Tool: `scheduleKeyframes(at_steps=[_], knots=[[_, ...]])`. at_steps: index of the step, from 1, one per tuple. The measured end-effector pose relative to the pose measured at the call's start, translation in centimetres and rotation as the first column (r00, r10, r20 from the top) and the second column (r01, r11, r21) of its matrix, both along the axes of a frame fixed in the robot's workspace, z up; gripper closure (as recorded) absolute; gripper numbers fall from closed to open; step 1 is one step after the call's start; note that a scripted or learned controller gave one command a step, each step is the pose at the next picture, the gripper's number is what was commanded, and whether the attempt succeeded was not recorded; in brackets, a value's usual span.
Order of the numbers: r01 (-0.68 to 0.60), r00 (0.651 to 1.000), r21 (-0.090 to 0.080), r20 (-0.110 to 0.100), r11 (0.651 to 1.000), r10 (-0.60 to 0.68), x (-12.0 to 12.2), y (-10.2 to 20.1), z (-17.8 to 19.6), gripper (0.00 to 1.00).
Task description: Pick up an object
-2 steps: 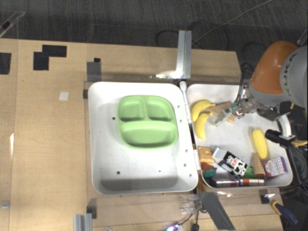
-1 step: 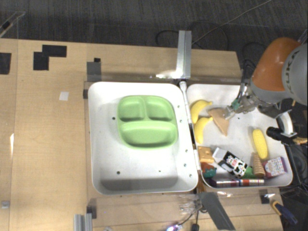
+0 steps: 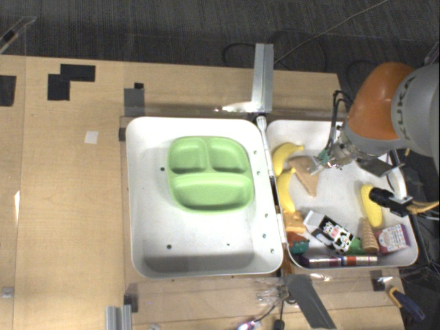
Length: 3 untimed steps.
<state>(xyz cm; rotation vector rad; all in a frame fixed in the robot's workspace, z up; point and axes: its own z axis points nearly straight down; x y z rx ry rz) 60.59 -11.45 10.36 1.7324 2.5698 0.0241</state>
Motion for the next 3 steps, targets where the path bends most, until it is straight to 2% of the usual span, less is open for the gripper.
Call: scheduleKeyframes(at_steps=[1, 2, 3], knots=[[0.033, 0.999, 0.011, -0.035, 0.999, -0.032, 3.1, 6.3, 8.4, 1.0], [0.032, 0.999, 0.011, -0.036, 0.999, -0.032, 3.1, 6.3, 8.3, 0.0], [0.036, 0.999, 0.01, -0.029, 0.999, -0.036, 2.1, 1.8, -1.3, 0.0]])
